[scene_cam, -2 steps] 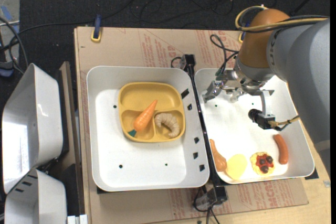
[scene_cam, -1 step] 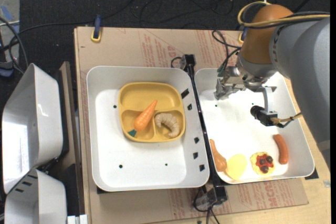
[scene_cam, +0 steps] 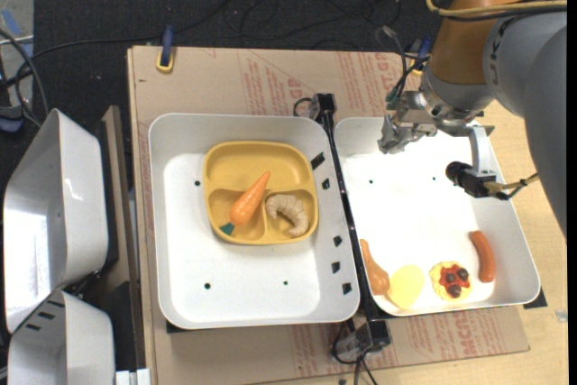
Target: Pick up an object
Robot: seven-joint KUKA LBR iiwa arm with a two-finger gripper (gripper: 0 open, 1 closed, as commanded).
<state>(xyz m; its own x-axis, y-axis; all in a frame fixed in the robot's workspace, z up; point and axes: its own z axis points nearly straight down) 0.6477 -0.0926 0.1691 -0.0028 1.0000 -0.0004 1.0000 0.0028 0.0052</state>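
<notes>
Leftmost, the left bin (scene_cam: 180, 284) held a yellow divided plate (scene_cam: 261, 160) with a toy carrot (scene_cam: 250, 199) and a pale shrimp (scene_cam: 289, 212) lying in its compartments. Further right, the right bin (scene_cam: 424, 203) carried an orange spoon-like piece (scene_cam: 373, 270), a yellow disc (scene_cam: 407, 284), a small tart (scene_cam: 451, 279) and a sausage (scene_cam: 485, 255) along its near edge. Above that bin's far left corner hung the gripper (scene_cam: 397, 138), well apart from all of them; whether it was released or clenched I cannot tell.
</notes>
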